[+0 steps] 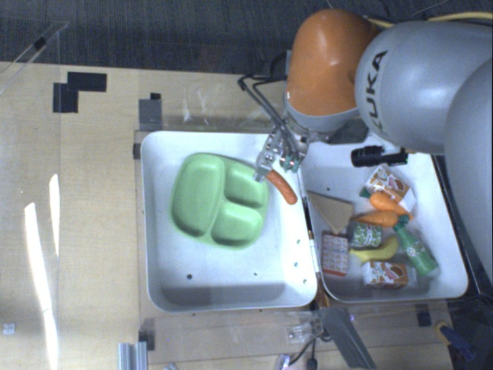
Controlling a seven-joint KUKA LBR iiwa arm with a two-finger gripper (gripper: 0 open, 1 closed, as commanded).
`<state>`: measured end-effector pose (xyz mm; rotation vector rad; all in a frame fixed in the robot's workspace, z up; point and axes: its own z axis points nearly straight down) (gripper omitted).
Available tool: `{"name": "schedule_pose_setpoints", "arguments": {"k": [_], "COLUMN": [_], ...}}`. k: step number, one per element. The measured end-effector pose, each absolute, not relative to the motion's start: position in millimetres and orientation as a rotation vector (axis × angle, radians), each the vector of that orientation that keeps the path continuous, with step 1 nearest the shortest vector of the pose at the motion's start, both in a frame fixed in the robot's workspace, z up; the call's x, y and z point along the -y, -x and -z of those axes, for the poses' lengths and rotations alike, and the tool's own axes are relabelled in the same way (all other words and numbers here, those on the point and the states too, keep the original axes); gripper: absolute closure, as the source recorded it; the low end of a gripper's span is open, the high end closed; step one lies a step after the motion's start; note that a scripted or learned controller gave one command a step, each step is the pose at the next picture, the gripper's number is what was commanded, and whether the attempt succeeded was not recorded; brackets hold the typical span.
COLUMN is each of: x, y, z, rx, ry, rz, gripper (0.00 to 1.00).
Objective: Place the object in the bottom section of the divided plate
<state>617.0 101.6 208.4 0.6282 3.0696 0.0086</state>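
1. The green divided plate (218, 199) is being shown in the left bin (166, 280).
2. An orange sausage (282, 186) is being gripped at its upper end by the gripper (269, 168), hanging slantwise just beside the plate's right edge.

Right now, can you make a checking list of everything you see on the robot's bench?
Surface: two white bins side by side, left bin, right bin.
Job's things: green divided plate in the left bin; orange sausage at its right edge, in the gripper.
Clutter: toy food in the right bin, including a banana, a green bottle and a carrot.
Grippers: shut on the sausage's upper end.
Cables: black wires by the wrist.
Surroundings: wooden bench, black markers.
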Motion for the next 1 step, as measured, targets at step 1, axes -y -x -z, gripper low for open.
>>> {"name": "schedule_pose_setpoints", "arguments": {"k": [1], "x": [-103.7], "y": [-616.0], "z": [-204.6], "rx": [-3.074], "ry": [-0.610], "rz": [-0.007], "gripper": [1.00]}}
